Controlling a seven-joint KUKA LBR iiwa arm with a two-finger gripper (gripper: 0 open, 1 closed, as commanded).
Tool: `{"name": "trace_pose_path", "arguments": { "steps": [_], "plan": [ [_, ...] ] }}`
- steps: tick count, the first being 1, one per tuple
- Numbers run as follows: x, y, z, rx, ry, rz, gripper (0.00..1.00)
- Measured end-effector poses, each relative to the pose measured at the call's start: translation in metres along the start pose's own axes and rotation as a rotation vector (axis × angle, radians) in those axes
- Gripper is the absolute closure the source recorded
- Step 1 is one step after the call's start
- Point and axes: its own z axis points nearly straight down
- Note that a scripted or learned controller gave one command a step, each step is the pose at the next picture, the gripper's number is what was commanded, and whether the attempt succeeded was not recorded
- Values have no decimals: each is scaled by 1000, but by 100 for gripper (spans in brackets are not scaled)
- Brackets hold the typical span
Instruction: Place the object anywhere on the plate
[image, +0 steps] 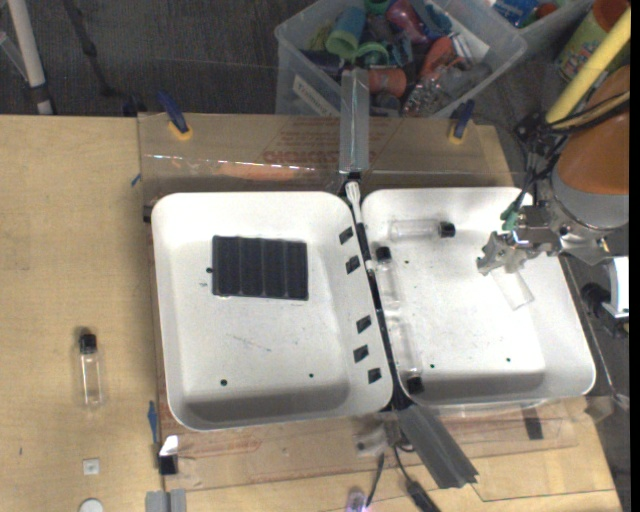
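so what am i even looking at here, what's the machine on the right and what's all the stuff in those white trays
This is one picture from a camera fixed above a workbench, looking down at a slant. The machine on the right is a robot arm, grey with an orange band, reaching in over the right white bin. At its end is a gripper, the part that picks things up. I cannot tell whether it is holding anything; a faint clear shape lies just below it.

Two shallow white bins sit side by side. The left bin holds a dark ridged rectangular plate, which is where the object should end up. In the right bin a clear vial with a black cap lies near the far wall. Another clear vial lies outside on the wooden bench, and a tub of colourful objects stands behind.
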Motion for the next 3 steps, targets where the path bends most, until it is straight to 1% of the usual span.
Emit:
{"name": "trace_pose_path", "arguments": {
  "steps": [1, 2, 3],
  "plan": [
    [-1, -1, 7, 3, 3, 176, 100],
    [21, -13, -53, 1, 2, 157, 100],
    [-17, 9, -61, 0, 1, 287, 100]
  ]
}}
